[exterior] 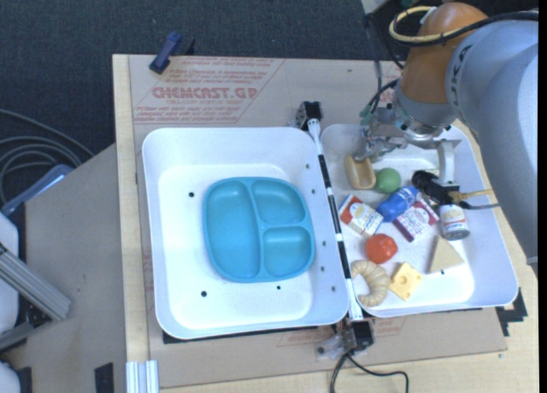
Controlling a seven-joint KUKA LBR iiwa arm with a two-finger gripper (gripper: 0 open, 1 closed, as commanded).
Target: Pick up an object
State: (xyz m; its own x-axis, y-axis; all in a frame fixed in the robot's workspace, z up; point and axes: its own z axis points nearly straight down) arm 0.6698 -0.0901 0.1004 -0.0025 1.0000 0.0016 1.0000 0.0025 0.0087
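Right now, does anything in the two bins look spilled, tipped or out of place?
Nothing stands out. The blue divided plate lies flat in the left bin. The toy foods, including a croissant and cheese wedge, lie jumbled inside the right bin, none over the rim. The claw hangs over that bin's far corner.

The arm's hand (369, 150) hangs low over the right bin (491, 284), just above a tan bread piece (361, 173) beside a green ball (389, 180), while the left bin (171, 297) holds a blue divided plate (257, 228).
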